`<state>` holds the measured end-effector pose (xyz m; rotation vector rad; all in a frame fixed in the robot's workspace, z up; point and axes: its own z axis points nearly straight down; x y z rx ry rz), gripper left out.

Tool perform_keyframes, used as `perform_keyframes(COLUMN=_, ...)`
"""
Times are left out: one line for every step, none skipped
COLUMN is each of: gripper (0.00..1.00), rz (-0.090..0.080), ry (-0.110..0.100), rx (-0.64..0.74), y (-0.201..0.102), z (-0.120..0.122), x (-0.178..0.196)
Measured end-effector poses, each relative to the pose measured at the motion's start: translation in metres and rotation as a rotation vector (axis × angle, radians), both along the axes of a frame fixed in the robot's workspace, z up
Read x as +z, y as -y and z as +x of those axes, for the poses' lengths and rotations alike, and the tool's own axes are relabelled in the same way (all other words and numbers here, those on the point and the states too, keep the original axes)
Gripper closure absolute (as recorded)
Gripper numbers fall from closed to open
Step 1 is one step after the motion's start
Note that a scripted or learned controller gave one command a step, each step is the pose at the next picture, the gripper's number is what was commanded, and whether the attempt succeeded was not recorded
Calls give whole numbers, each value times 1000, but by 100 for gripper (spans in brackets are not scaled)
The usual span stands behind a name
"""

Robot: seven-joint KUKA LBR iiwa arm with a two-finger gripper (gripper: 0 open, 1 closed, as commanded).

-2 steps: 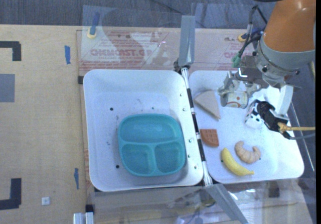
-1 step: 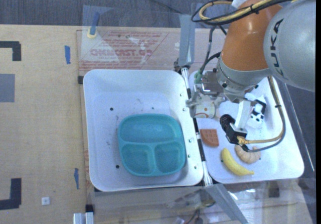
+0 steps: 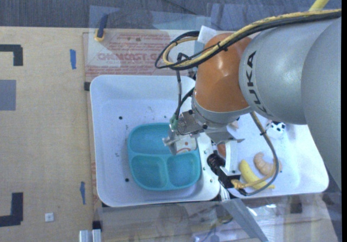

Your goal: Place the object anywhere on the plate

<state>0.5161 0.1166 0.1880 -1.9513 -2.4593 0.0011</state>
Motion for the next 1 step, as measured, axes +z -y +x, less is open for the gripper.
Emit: perform_keyframes(gripper=0, rz=0, ry=1, rx=-3, y=1, z=0, x=0)
